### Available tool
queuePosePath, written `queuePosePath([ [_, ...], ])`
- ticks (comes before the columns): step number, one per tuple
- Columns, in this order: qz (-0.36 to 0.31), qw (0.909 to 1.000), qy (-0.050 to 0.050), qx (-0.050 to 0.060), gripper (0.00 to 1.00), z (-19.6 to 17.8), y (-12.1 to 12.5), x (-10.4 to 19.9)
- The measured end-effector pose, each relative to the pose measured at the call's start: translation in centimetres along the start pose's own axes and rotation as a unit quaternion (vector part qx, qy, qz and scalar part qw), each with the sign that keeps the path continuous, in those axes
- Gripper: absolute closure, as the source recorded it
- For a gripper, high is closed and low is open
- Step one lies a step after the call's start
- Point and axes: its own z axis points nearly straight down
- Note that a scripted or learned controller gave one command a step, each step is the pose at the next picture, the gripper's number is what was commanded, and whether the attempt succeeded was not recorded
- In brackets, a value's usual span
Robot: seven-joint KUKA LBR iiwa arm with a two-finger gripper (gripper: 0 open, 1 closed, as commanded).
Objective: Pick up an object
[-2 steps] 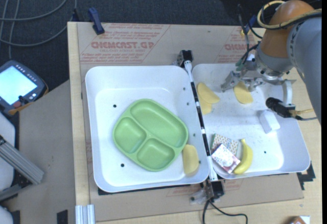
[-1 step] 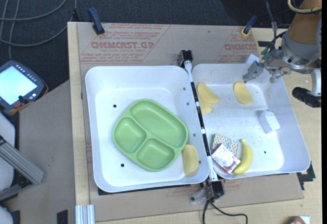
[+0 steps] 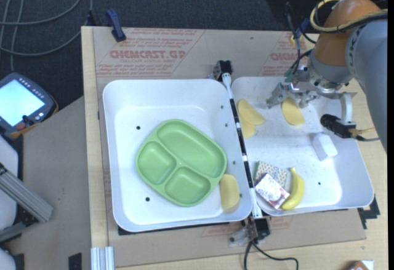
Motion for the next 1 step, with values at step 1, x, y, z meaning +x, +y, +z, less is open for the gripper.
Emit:
queuePosePath([
  [1,0.001,1.0,-0.001,0.0,0.0,0.1,-2.95,-2.02],
])
